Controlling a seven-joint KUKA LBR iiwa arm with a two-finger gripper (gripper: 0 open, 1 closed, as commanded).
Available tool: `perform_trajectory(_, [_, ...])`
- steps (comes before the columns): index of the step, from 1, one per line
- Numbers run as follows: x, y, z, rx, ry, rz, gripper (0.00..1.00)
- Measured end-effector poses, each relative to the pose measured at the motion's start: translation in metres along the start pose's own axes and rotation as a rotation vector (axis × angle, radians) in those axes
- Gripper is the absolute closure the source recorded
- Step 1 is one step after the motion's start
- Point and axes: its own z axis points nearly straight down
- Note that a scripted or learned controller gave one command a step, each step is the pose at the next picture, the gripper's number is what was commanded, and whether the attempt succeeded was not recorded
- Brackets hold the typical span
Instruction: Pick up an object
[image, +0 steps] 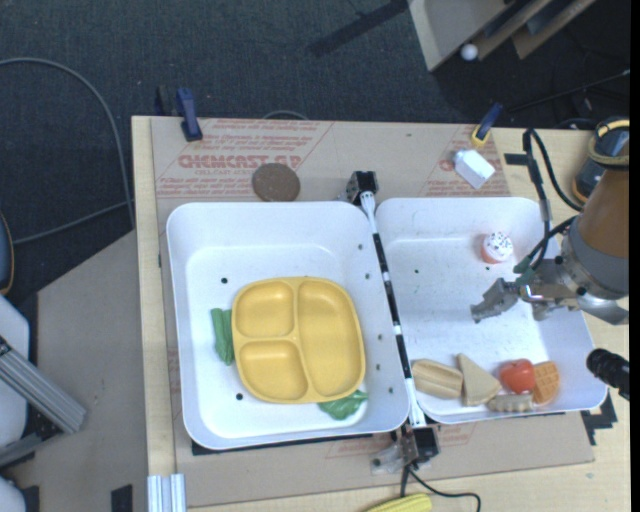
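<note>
My gripper (515, 303) hangs over the middle of the right bin (440, 290), open, with nothing between its fingers. A small orange and white object (495, 246) lies a little behind it, apart from it. Along the bin's front wall lie a tan bread roll (436, 377), a tan wedge (478, 381), a red tomato (517, 375), an orange waffle piece (546, 381) and a pale piece (510, 403). None of these touches the gripper.
The left bin (200, 250) holds a yellow divided plate (298, 338), with a green piece (221, 333) at its left and another (345, 406) at its front. A brown disc (275, 183) and a white block (474, 167) lie on the bench behind the bins.
</note>
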Motion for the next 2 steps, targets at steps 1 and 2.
perform_trajectory(1, [-0.063,0.036,0.141,-0.001,-0.001,0.001,0.00])
perform_trajectory(2, [-0.049,0.173,0.142,0.029,-0.003,0.009,0.00])
